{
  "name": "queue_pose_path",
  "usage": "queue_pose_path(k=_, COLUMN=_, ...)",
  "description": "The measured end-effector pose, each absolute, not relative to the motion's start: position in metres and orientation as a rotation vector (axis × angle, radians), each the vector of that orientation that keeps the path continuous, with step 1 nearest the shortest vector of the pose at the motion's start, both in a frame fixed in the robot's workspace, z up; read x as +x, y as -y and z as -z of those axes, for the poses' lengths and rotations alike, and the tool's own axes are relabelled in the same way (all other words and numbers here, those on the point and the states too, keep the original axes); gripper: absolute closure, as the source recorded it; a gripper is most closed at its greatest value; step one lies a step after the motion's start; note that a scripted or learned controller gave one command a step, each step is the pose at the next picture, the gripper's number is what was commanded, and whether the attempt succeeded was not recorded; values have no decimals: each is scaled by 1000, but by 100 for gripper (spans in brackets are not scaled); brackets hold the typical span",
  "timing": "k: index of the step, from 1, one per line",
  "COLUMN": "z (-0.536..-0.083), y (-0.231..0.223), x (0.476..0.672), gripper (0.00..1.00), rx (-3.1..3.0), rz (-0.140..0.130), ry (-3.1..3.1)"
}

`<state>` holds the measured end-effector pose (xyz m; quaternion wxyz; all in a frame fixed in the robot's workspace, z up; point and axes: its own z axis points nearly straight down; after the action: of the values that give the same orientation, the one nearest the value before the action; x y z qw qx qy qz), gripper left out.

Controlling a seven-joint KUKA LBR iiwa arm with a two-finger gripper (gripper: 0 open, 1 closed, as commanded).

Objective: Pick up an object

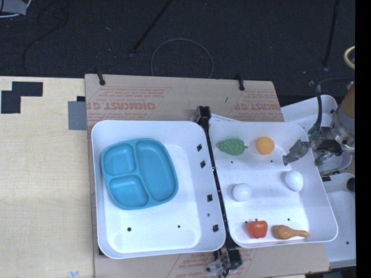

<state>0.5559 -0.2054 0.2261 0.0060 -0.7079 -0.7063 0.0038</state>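
Gripper (305, 150) at right bin's (324, 236) far-right edge; finger state indeterminate. Orange drumstick (290, 232) lies left-right, narrow end pointing right.

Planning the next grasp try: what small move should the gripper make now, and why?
Probably ease down and slightly left toward the white egg. The gripper sits above the right bin at its right edge, holding nothing, and that egg lies closest.

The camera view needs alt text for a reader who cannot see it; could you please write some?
The gripper reaches in from the right over the right bin, above a white egg. That bin also holds a green leafy item, an orange ball, a white ball, a red apple and a tan drumstick. The left bin holds a blue divided plate.
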Motion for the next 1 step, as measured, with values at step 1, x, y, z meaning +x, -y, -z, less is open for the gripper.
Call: queue_pose_path(k=1, z=-233, y=206, x=559, gripper=0, rx=-2221, rz=-1, ry=2221)
